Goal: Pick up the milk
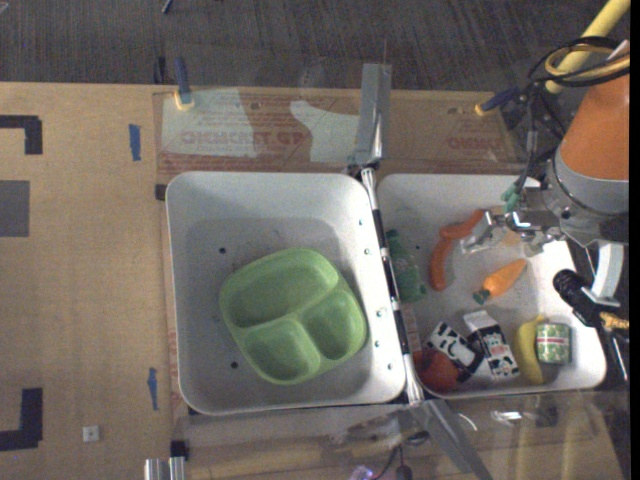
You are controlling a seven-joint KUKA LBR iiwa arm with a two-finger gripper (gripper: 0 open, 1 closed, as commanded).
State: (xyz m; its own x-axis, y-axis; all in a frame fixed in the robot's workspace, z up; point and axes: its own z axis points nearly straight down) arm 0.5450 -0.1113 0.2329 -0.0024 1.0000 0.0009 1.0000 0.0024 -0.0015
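The milk [492,342] is a small white carton with black and red print. It lies near the front of the right bin [420,200], beside a black-and-white spotted item [452,344]. My gripper [505,230] hangs over the middle of the right bin, behind the milk and well apart from it. It looks open, with nothing between its fingers. Just in front of the gripper lies an orange carrot [501,278], between it and the milk.
Also in the right bin are a second carrot [444,254], a green bottle [405,268] by the divider, a red round item [436,370], a banana [529,354] and a green can [553,343]. A green divided plate [292,314] lies in the left bin [200,208].
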